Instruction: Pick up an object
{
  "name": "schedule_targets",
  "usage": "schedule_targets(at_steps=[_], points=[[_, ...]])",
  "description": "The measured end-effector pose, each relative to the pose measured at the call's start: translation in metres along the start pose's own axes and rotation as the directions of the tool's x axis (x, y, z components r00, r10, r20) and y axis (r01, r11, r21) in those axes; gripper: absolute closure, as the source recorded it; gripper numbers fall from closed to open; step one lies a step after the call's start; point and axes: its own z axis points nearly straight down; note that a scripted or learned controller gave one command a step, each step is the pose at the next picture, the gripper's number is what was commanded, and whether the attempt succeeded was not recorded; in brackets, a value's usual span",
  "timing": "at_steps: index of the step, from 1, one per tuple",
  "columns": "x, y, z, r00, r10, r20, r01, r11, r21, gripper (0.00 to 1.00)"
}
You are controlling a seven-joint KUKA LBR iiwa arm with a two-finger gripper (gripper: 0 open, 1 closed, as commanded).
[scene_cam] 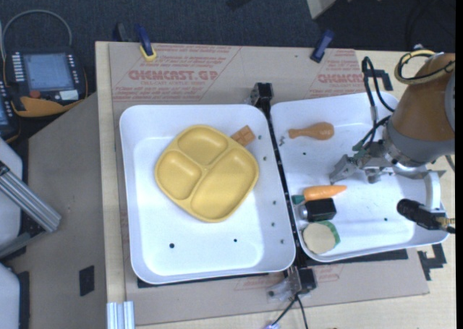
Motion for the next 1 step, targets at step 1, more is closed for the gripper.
schedule_targets(at_steps=[1], points=[[-0.0014, 0.0020, -0.0146, 1.000, 0.001, 0.004, -0.001, 1.000, -0.010, 1.00]])
